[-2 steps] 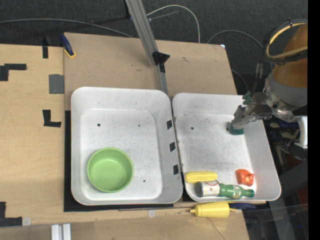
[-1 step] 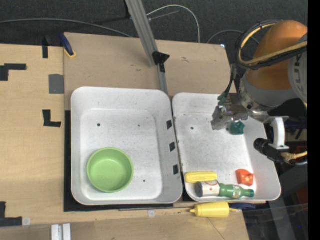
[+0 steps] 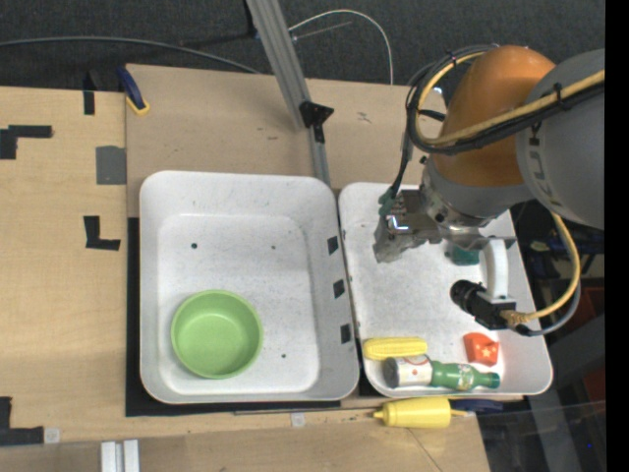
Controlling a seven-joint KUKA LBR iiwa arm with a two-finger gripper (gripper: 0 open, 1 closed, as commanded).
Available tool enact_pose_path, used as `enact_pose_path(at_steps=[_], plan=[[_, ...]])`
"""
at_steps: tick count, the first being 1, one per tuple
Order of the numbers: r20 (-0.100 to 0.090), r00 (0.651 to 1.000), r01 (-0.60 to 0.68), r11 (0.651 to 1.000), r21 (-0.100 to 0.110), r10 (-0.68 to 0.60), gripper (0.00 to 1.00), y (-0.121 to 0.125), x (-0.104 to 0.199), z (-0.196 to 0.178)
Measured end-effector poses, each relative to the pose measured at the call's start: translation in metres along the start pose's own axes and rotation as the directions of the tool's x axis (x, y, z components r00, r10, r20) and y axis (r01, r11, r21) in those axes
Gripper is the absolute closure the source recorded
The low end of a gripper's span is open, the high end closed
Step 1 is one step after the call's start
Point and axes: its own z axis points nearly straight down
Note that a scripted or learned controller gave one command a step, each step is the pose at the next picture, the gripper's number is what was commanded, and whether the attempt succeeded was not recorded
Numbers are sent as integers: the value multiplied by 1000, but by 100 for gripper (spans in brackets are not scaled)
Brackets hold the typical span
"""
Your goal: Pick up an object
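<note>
My gripper (image 3: 391,242) hangs over the back left part of the right bin (image 3: 413,293), above bare floor, and I see nothing in it. Along that bin's front wall lie a yellow corn cob (image 3: 395,347) and a green bottle (image 3: 447,374) on its side, with a white and red label. At the front right sits a small red-orange object (image 3: 481,348). A teal object (image 3: 462,256) peeks out from under the wrist. A green bowl (image 3: 216,333) stands in the front left corner of the left bin (image 3: 246,214).
Just outside the right bin's front rim, a yellow bottle-like object (image 3: 418,413) lies on the bench. A grey metal pole (image 3: 285,57) slants in from the top to the gap between the bins. Black tape marks dot the bench on the left.
</note>
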Motion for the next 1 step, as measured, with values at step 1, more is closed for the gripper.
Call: enact_pose_path(at_steps=[1], plan=[[1,1000,-1,1000,2,1,100,-10,55,20]])
